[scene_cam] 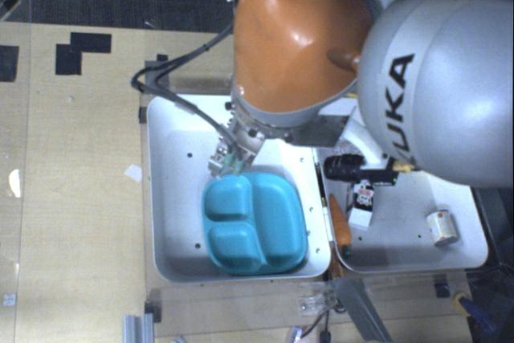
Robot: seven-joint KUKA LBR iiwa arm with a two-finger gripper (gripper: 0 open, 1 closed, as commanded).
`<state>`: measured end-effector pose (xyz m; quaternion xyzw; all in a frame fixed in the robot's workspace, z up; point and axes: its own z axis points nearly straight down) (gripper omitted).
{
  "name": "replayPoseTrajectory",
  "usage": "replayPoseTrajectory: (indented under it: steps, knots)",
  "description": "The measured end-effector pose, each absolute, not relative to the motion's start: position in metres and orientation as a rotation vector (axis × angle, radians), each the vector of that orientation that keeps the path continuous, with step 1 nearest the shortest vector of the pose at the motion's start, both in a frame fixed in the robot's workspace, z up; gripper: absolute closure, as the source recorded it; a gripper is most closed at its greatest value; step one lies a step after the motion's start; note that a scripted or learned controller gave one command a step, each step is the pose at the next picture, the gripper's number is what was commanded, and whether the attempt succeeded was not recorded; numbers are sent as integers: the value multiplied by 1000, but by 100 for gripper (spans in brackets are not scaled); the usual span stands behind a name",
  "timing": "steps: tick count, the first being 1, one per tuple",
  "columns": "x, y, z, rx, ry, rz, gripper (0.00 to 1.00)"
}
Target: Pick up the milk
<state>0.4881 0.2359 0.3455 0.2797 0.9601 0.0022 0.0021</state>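
Note:
The milk (361, 205) is a small white carton with dark and red print. It lies in the right bin (470, 257) near that bin's left wall, partly hidden under the arm. My gripper (229, 160) hangs over the left bin (173, 173), just above the upper left corner of a blue divided tray (255, 222). It is well to the left of the milk, and I see nothing held in it. The big orange and grey arm covers the far part of both bins.
An orange carrot-like piece (340, 226) lies along the right bin's left wall, close below the milk. A small pale can (442, 226) lies at the right bin's right side. The blue tray fills the near half of the left bin.

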Motion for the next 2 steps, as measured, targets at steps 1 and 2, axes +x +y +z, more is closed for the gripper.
replayPoseTrajectory:
  steps: [1,2]
  knots:
    - [488,236,436,494,3096,7,100]
    - [495,236,399,162,3132,5,100]
